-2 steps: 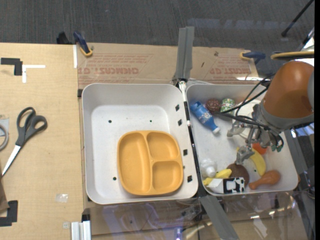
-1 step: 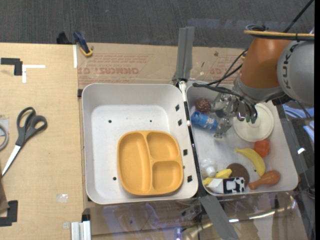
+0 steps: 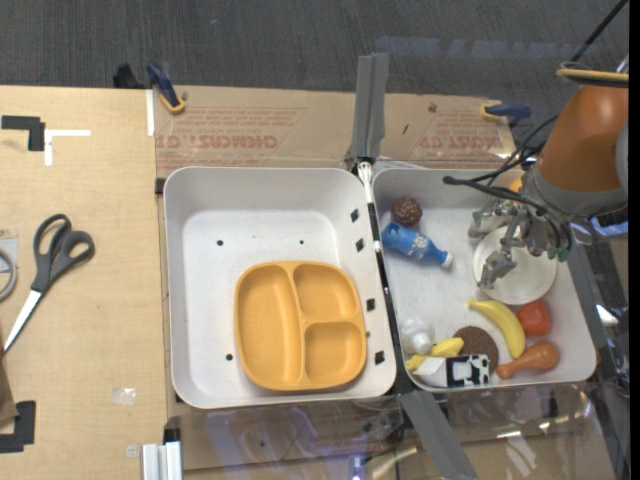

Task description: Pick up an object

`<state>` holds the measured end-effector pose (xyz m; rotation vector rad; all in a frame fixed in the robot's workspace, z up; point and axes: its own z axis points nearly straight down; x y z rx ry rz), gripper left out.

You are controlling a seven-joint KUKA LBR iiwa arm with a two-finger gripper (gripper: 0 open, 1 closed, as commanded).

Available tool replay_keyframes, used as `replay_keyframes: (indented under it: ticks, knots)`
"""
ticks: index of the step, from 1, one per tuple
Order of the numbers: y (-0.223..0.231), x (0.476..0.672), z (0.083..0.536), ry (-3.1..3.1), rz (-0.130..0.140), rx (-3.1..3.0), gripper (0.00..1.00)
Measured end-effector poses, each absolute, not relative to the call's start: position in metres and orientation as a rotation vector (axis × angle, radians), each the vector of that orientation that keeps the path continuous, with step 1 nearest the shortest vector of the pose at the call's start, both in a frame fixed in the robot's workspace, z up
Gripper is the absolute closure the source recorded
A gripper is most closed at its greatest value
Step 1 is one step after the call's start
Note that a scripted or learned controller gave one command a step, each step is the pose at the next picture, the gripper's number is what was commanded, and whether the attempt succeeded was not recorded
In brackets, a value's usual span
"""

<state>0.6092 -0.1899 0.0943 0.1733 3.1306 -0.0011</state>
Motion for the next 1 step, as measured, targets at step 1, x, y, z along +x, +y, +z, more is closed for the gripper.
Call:
replay_keyframes:
  ticks: [1]
  knots:
    - [-0.1143, 0.6311, 0.0935, 3.129, 0.001, 0.208, 0.0]
